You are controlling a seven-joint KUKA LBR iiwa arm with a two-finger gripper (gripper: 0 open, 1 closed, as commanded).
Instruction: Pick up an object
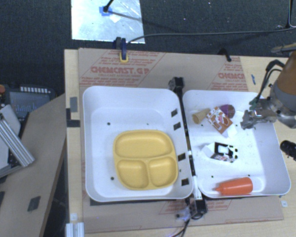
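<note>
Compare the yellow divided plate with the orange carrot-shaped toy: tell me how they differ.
The yellow divided plate lies in the left bin; the orange carrot-shaped toy lies in the right bin. The plate is much larger than the toy. The plate is flat, with three compartments; the toy is a slim, tapered piece lying on its side. Both look like smooth plastic, and both lie apart from the tool.

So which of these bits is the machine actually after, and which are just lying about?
Part of the job (all in the right bin, any could be picked):
- claw
- orange carrot-like toy
- black-and-white item
- red-and-white packet
- tan cone-shaped piece
- purple object

Just lying about:
- yellow divided tray in the left bin
- silver sheet on the floor
</note>
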